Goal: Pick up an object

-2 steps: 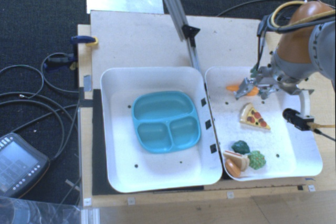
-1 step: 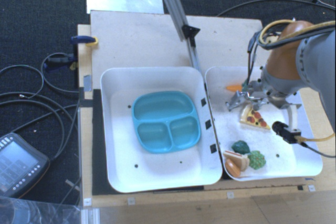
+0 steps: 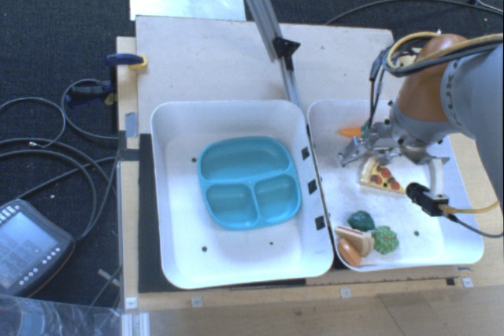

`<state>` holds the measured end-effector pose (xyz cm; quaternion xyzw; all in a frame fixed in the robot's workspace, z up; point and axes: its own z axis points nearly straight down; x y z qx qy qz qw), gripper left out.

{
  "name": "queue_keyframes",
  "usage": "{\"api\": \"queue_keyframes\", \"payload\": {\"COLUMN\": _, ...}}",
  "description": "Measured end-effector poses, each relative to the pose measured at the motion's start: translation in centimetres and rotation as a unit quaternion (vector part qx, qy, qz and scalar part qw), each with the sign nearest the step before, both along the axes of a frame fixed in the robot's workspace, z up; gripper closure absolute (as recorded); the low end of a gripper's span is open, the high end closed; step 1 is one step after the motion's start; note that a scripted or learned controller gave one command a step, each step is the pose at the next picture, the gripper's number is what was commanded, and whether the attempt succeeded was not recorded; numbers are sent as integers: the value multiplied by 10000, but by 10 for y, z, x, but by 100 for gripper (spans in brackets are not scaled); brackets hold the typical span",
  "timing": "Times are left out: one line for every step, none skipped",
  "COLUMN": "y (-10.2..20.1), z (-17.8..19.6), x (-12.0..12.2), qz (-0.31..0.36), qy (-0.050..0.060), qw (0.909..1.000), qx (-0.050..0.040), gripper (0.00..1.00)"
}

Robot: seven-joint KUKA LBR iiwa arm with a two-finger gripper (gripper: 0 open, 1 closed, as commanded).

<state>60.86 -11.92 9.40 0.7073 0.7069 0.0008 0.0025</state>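
Note:
My gripper (image 3: 356, 151) hangs low over the upper left part of the right bin (image 3: 465, 248), at the end of the grey arm with its orange band. A toy pizza slice (image 3: 383, 179) lies just to its lower right, partly under the wrist. A small orange carrot (image 3: 350, 132) lies just above the gripper, close to the bin's left wall. Nothing shows as held. Near the bin's front edge sit a dark green piece (image 3: 361, 220), a light green broccoli (image 3: 385, 239) and a tan and orange food toy (image 3: 352, 245).
The left bin (image 3: 169, 169) holds a blue divided plate (image 3: 250, 183). A slanted metal rod (image 3: 260, 4) runs down to the wall between the bins. Cables loop off the arm (image 3: 441, 208) over the right bin. A pendant (image 3: 24, 244) lies on the floor at left.

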Motion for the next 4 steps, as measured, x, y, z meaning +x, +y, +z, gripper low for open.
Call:
{"api": "queue_keyframes", "payload": {"y": 0, "z": 12, "x": 1, "qz": 2, "qy": -22, "qw": 10000, "qx": 2, "gripper": 100}}
{"api": "queue_keyframes", "payload": {"y": 0, "z": 57, "x": 8, "qz": 28, "qy": -8, "qw": 10000, "qx": 7, "gripper": 100}}
{"api": "queue_keyframes", "payload": {"y": -1, "z": 111, "x": 10, "qz": 36, "qy": -17, "qw": 10000, "qx": 5, "gripper": 100}}
{"api": "queue_keyframes", "payload": {"y": 51, "z": 125, "x": 10, "qz": 61, "qy": 4, "qw": 10000, "qx": 22, "gripper": 100}}
